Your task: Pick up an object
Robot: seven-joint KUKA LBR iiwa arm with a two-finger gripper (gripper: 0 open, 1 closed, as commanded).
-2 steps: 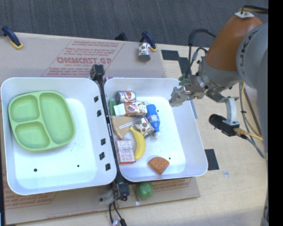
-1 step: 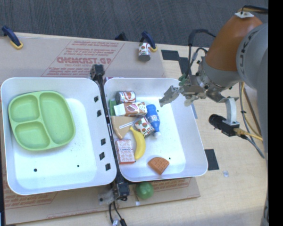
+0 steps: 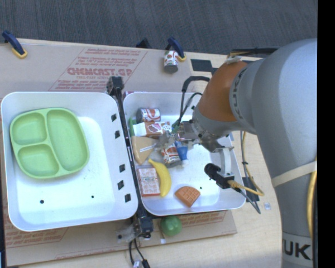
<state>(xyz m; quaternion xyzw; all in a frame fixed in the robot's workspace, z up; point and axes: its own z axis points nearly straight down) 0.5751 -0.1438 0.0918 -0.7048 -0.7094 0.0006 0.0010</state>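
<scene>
On my left the green divided plate [image 3: 49, 143] sits alone in the left bin [image 3: 22, 214]. In the right bin [image 3: 226, 204] I see a red can [image 3: 151, 115], a banana [image 3: 162, 177], a carton [image 3: 148, 181] and a waffle [image 3: 187, 195]. My gripper [image 3: 178, 138] hangs over the central clutter; whether it grips anything I cannot tell. I'd favour one isolated item, descending straight, avoiding neighbours

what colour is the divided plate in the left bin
Light green; the divided plate shows clearly in the camera view.
</scene>
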